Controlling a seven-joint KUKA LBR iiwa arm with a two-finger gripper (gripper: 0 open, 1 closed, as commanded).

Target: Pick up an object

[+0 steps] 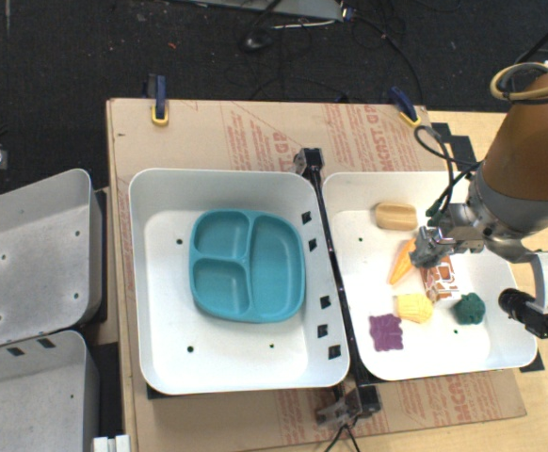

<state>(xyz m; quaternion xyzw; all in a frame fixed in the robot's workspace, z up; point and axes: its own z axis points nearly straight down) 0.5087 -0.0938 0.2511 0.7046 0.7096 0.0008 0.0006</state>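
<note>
Orange carrot-shaped toy (401,263) lies tilted in the right bin (500,347), and we note the tool (431,250) low over that bin, just beside the carrot's upper end; we cannot tell whether it is released or clenched, nor whether it touches anything. Just below the tool sits a small red-and-white carton (443,279). A tan bread-like piece (395,217) lies above the carrot, near the bin's far side. A yellow corn-like piece (413,307) sits below the carrot, with a purple piece (385,331) to its lower left and a dark green piece (469,309) to its right. We see the left bin (161,347) holding a teal three-compartment plate (248,266). Both bins rest side by side on a cardboard-covered worktop (217,121).
</note>
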